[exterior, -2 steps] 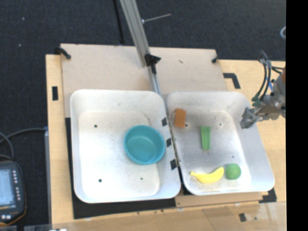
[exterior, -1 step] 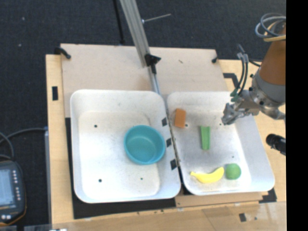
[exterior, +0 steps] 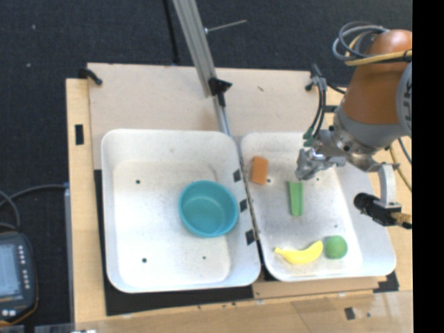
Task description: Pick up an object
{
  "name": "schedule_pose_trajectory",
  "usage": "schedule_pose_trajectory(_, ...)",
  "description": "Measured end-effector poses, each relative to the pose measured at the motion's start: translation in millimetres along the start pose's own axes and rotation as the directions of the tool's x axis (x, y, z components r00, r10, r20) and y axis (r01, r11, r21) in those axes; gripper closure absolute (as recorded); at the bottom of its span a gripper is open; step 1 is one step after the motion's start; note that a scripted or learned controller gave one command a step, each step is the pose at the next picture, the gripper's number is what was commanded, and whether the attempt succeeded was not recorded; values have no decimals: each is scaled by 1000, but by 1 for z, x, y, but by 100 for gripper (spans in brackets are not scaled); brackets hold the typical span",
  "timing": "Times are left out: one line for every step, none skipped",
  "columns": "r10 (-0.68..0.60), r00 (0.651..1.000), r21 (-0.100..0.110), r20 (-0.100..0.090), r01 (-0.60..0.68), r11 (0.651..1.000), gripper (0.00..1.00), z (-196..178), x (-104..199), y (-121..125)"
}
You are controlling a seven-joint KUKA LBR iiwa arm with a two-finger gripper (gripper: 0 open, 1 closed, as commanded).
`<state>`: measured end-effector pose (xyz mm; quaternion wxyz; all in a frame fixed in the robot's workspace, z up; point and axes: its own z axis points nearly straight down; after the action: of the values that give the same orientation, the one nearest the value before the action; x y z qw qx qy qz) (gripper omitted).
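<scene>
My gripper [exterior: 306, 170] hangs over the right bin [exterior: 361, 255], just above the top end of a green stick [exterior: 296, 198] that lies upright in the view. An orange block [exterior: 259, 171] sits to the gripper's left, near the bin's left wall. A yellow banana [exterior: 300, 254] and a green ball [exterior: 336, 247] lie side by side at the bin's front. A blue bowl [exterior: 208, 209] rests in the left bin [exterior: 139, 255]. Nothing shows between the fingers.
A slanted metal pole [exterior: 201, 54] runs from the top of the view down to the gap between the bins. A black bracket [exterior: 378, 210] sticks out at the right bin's right edge. Cables loop beside the arm at the upper right.
</scene>
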<state>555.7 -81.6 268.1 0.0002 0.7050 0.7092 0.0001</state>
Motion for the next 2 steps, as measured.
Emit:
schedule_pose_trajectory(-2, 1000, -2, -2, 2, 1000, 100, -4, 55, 6)
schedule_pose_trajectory(-2, 1000, -2, -1, 2, 1000, 100, -4, 108, 9)
